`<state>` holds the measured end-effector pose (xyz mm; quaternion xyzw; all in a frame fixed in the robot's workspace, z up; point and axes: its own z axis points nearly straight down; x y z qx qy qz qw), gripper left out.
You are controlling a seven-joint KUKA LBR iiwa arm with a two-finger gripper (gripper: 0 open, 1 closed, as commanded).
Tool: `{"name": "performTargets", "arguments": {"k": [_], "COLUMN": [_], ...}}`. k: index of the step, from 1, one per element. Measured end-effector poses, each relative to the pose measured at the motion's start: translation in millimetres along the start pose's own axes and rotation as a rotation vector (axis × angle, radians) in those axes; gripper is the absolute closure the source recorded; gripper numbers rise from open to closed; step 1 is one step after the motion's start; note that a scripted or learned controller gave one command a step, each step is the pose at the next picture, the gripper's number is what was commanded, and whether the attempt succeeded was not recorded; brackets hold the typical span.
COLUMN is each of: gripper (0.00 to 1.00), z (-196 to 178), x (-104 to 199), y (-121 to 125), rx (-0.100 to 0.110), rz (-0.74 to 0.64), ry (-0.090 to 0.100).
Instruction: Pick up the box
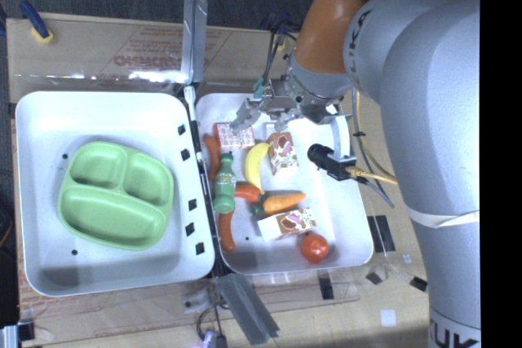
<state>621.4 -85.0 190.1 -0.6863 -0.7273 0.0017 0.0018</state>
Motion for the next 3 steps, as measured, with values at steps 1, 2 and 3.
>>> {"name": "performTargets", "arguments": {"k": [1,2,3], "gripper": [0.0,1.0,1.0], "z": [96.9,90.4,-72.4], "x": [-15.9,-15.0,-17.7], "y": [21.2,20.7,34.8], "rx": [-0.004,0.003,-0.002], "rz": [-0.056,-0.061,-0.09], "ry": [0.001,0.002,-0.001]}}
